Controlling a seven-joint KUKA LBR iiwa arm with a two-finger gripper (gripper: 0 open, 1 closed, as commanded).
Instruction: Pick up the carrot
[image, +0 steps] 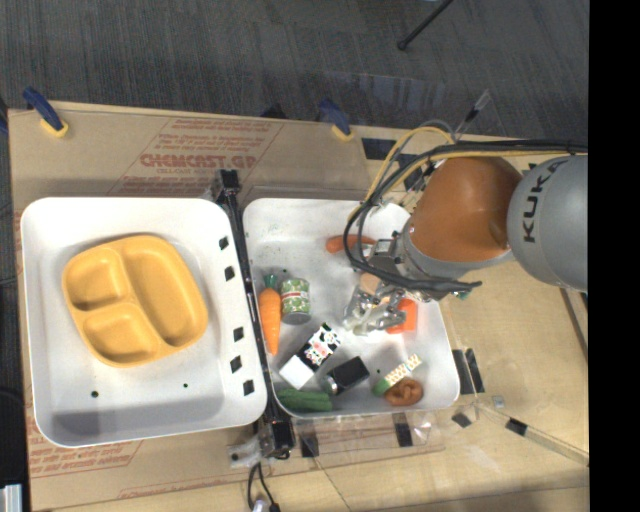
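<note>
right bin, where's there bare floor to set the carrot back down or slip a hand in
Right bin: bare floor lies along the far-left part, between the divider wall and the arm, above the carrot and small can. The near half is crowded: milk carton, black block, green vegetable, pretzel, gripper. Left bin: free strip below the yellow tray.

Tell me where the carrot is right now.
The carrot lies in the right bin near its left wall, just left of a small green-labelled can and above the milk carton.
</note>
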